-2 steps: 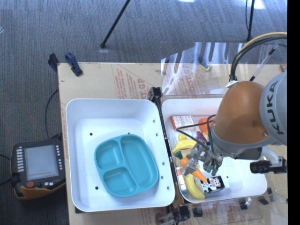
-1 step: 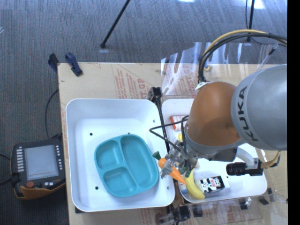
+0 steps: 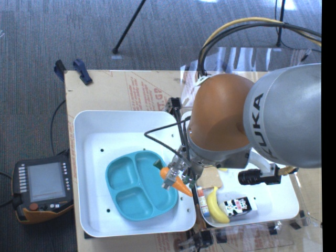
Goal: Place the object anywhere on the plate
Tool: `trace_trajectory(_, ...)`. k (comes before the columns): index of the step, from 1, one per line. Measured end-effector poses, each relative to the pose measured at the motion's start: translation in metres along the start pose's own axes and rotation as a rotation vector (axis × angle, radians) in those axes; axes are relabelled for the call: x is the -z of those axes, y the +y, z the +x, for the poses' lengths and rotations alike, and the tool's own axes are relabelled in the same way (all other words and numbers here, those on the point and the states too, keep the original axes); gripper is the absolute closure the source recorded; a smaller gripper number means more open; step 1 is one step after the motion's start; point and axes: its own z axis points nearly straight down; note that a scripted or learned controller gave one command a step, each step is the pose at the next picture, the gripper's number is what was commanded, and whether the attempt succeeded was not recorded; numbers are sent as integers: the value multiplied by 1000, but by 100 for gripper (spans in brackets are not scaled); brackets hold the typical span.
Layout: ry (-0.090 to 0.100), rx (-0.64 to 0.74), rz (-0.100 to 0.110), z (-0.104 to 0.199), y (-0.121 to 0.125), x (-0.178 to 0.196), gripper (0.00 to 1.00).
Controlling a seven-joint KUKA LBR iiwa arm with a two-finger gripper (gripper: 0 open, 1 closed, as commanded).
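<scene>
A blue three-compartment plate [image 3: 126, 176] lies in the left white bin [image 3: 86, 140]. An orange carrot [image 3: 182, 186] with a green top hangs tilted over the plate's right rim, close to the wall between the two bins. My gripper [image 3: 172, 176] reaches down from the orange wrist band and is shut on the carrot near its thick end. The carrot's tip points down and right, toward the right bin. The big grey arm hides most of the right bin's back.
In the right bin [image 3: 286, 206] lie a yellow banana [image 3: 215, 206], a black-and-white carton [image 3: 236, 206] and a tan slice [image 3: 210, 178]. Black cables loop from the wrist over the left bin. A teach pendant [image 3: 42, 185] sits on the floor at left.
</scene>
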Motion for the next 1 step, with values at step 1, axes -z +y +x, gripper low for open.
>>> trace_trajectory(1,2,0,3,0,-1,-1,0)
